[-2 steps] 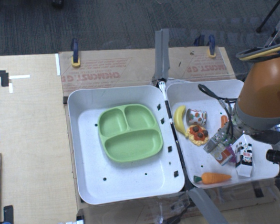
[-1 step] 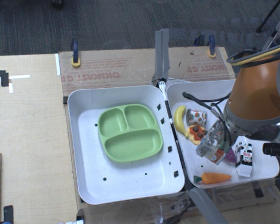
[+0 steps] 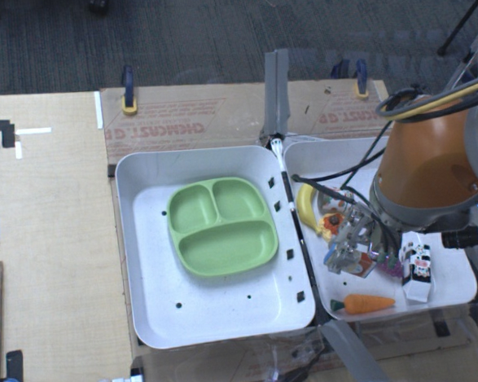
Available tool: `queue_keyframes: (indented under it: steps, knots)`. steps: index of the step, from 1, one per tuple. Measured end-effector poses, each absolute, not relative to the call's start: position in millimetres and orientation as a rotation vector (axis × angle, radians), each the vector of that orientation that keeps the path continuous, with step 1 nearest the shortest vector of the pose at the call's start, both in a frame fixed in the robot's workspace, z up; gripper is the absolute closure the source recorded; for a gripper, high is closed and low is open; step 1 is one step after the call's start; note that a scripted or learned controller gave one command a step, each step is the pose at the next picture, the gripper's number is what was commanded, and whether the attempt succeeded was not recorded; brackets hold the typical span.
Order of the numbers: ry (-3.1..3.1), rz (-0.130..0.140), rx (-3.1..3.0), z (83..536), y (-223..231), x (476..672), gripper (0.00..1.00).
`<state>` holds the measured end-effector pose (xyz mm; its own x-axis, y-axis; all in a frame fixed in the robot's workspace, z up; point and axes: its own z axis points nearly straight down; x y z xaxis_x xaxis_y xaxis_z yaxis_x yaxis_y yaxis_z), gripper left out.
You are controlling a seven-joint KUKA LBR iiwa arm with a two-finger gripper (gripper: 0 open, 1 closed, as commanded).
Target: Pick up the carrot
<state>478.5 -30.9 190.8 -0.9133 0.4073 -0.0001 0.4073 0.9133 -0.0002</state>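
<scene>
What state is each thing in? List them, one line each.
carrot: lying flat at the right bin's near edge, not gripped.
gripper: low over the right bin's middle, apart from the carrot.
banana: lying by the right bin's left wall.
green plate: right side up, flat in the left bin.

Two white bins stand side by side on one table (image 3: 46, 240): a left bin (image 3: 158, 314) and a right bin (image 3: 454, 287). The left bin holds one green plate (image 3: 223, 225) with three compartments. The right bin holds one orange carrot (image 3: 368, 304), one yellow banana (image 3: 306, 207), one white carton (image 3: 417, 273) and a cluster of small colourful pieces (image 3: 349, 248) too tangled to count. Two blue clamps stand at the back, a left clamp (image 3: 128, 92) and a right clamp (image 3: 360, 78). One robot arm (image 3: 429, 165) reaches in.
</scene>
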Motion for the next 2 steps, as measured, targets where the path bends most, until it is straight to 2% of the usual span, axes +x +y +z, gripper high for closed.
queue_keyframes:
  steps: [2]
  knots:
    - [3.142, 0.001, -0.029, 190.6, 10.5, 478.5, 1.00]
